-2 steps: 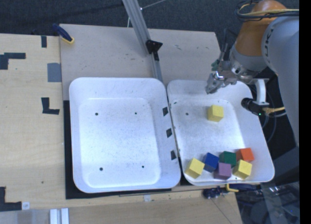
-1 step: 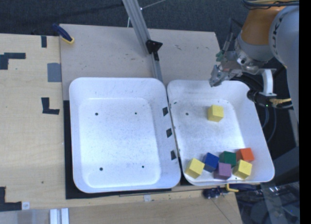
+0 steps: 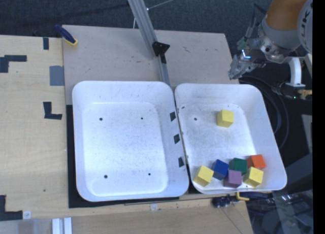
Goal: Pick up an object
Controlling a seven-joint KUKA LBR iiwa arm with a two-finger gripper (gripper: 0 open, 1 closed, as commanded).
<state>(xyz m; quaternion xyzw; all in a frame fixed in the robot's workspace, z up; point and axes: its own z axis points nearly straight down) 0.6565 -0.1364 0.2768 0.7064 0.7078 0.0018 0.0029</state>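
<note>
A yellow cube (image 3: 225,118) lies alone in the upper middle of the right bin (image 3: 259,101). Along that bin's near edge sit several cubes in a cluster: another yellow cube (image 3: 203,175), a blue cube (image 3: 220,168), a green cube (image 3: 237,165), a purple cube (image 3: 234,177), an orange cube (image 3: 257,161) and a third yellow cube (image 3: 254,176). My gripper (image 3: 237,70) hangs off the bench beyond the right bin's far right corner, well above and away from every cube. Nothing shows between its fingertips.
The left bin (image 3: 122,88) stands beside the right one. A slanted metal bar (image 3: 143,20) with a black clamp (image 3: 161,48) crosses the bench behind the bins. Black cables (image 3: 284,106) run down the bench's right side.
</note>
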